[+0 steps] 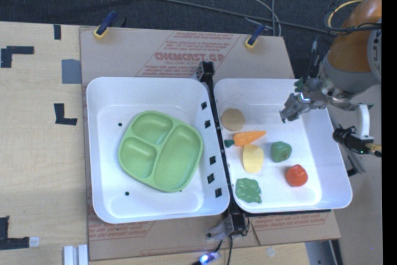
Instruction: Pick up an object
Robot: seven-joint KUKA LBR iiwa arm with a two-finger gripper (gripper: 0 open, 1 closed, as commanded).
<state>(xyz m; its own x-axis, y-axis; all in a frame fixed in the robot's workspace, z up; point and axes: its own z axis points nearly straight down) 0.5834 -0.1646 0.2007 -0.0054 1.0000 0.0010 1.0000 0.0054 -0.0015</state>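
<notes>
— Where's the hand (290,110) right now?

— Over the right bin (329,152), toward its far right part, hanging off the grey arm (347,65) that comes in from the right. It sits above bare white floor, with nothing under it that I can make out.

— And the things it could pick?

— All in that same bin, to the left of the hand and nearer to us. A tan round piece (233,119) lies closest to the divider, at about the hand's level but well to its left. Just nearer than that is a carrot (249,138), lying crosswise. Below the carrot there's a yellow piece (252,158), with a dark green pepper (281,151) beside it on the right. A red tomato-like piece (296,175) sits nearest the right wall, and a leafy green piece (248,190) is at the near edge.

— Has it got hold of any of them?

— No, none of them is at the hand; every piece lies apart from it. How far its fingers are spread I can't tell from here, it's too dark and small.

— The left bin?

— The left bin (105,133) holds a green divided plate (161,150), tilted a little, on the cardboard-covered surface (180,53).
</notes>
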